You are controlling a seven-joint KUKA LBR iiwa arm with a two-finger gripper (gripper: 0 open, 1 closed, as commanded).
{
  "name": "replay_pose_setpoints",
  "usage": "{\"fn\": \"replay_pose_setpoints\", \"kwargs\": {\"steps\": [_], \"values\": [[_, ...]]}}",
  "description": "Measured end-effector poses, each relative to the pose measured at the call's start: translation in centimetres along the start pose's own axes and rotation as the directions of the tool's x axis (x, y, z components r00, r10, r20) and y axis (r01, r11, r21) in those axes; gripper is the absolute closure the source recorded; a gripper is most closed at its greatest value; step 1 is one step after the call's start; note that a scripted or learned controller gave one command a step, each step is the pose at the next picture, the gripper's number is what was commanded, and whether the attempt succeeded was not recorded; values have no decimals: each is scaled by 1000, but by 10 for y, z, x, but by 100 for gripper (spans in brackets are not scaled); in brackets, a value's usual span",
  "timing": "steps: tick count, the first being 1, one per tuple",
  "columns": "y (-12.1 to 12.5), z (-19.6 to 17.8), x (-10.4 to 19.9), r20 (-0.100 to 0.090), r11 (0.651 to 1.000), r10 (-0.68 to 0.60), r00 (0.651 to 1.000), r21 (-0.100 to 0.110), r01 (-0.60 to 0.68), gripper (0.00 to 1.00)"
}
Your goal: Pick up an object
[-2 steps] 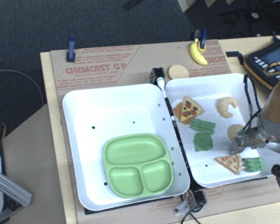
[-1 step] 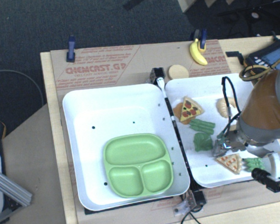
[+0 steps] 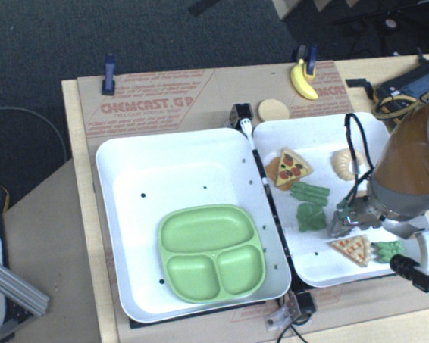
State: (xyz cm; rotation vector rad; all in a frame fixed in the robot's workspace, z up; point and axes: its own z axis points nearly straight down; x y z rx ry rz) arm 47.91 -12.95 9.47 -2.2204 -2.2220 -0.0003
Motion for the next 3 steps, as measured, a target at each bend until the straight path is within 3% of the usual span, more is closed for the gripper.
{"fn": "replay_pose_setpoints", "kwargs": {"steps": [1, 2, 3], "values": [[2, -95, 61, -1, 1000, -8, 1000, -10, 8, 100], [0, -90, 136, -3, 1000, -8, 1000, 1, 8, 100], [2, -249, 181, -5, 1000, -8, 1000, -20, 8, 100]]}}
